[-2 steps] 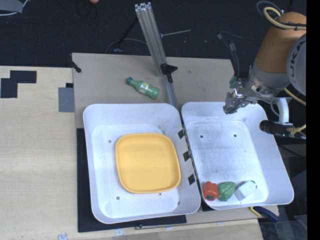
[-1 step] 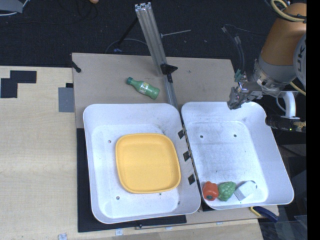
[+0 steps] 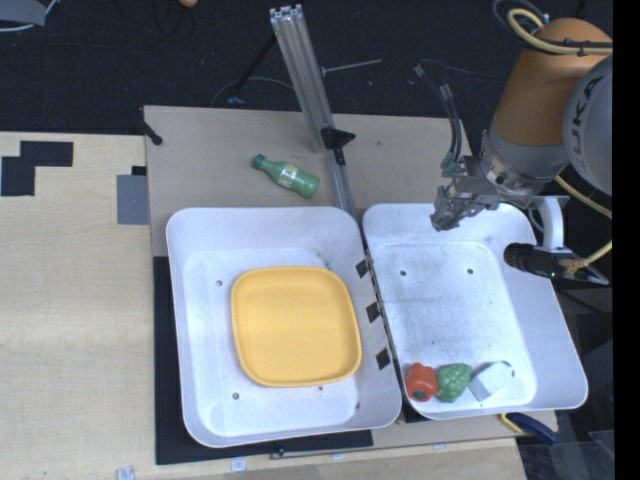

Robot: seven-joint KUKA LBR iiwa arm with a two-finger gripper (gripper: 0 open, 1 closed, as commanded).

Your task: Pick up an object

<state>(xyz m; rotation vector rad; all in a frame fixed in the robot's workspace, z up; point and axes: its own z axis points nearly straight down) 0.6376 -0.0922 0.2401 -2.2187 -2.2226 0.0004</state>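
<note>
The gripper (image 3: 452,211) is hanging over the far rim of the right bin (image 3: 455,298), near its upper left corner. It is dark and small in the picture, so I cannot tell how it is standing; nothing is showing in its grasp. The grey arm with its orange band (image 3: 548,78) is reaching in from the right.

The objects to pick are lying together in the near corner of the right bin, well apart from the gripper: a red piece (image 3: 421,381), round and shiny like a small pepper, a green bumpy piece (image 3: 453,380) touching it, and a pale grey-white block (image 3: 489,380) just beside the green one.

In the left bin (image 3: 200,248) a yellow plate (image 3: 296,325) is lying flat, square with rounded corners, smooth and matte. Behind the bins, on the brown board, a small green bottle (image 3: 286,175) is lying on its side. A ribbed metal bar (image 3: 306,73) is standing tilted near the gap between the two bins. Both bins are white, shallow and smooth.
</note>
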